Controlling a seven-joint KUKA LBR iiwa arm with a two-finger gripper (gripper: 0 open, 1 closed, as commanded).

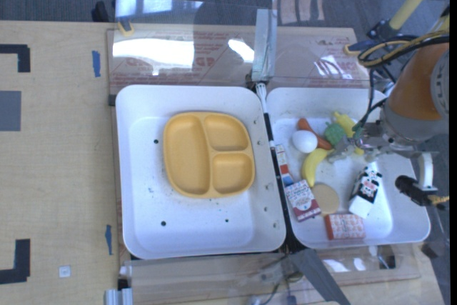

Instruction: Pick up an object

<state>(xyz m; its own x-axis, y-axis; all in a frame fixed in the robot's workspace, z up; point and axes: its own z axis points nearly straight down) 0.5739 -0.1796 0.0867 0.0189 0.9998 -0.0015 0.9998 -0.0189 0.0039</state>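
The right bin [408, 226] holds several small items. A white egg [305, 142] lies beside a yellow banana [313, 166], with an orange carrot-like piece [305, 124] behind them. A green toy [335, 133] and a yellow piece [343, 122] sit near the bin's middle. My gripper [353, 146] hangs low over the bin just right of the green toy, and nothing can be seen held in it. A white carton with black patches [365, 191] lies just below the gripper.
A yellow divided plate [207, 153] sits in the left bin [136, 175]. A red box [303, 200], a tan disc [328, 197] and a red packet [345, 226] lie toward the right bin's front. Clear panels stand behind both bins.
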